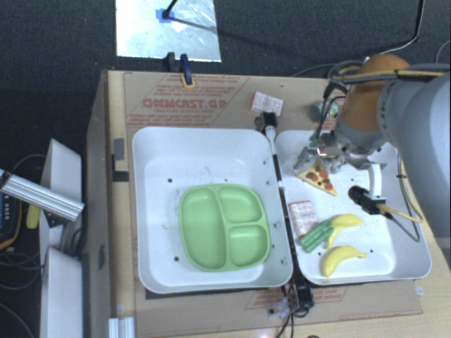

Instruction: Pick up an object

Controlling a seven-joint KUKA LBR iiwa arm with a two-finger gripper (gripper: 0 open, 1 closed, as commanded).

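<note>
Camera view, taken from the left side of the bench across to the right:

- A shallow white plastic bin point(151, 210) with rounded corners sits on the left half of the bench, its floor smooth and slightly glossy.
- A pale green divided plastic plate point(224, 225) with three rounded compartments lies in that bin, nearer its front edge and right wall, flat on the floor.
- A second shallow white plastic bin point(405, 259) stands just beside the first, the two walls touching along the middle of the bench.
- A small flat packet with red and white print point(303, 217) lies by the right bin's left wall.
- A green ridged toy vegetable point(315, 235) lies tilted just in front of the packet, touching a short yellow toy banana point(344, 222).
- A larger curved yellow toy banana point(339, 258) lies near the right bin's front edge.
- A triangular toy pizza slice point(318, 177), orange with red spots, lies near the right bin's back left corner.
- The two-finger gripper point(315, 155) on the grey arm is low over the back edge of the pizza slice; whether its fingers are apart or together cannot be told, and nothing is seen between them.
</note>
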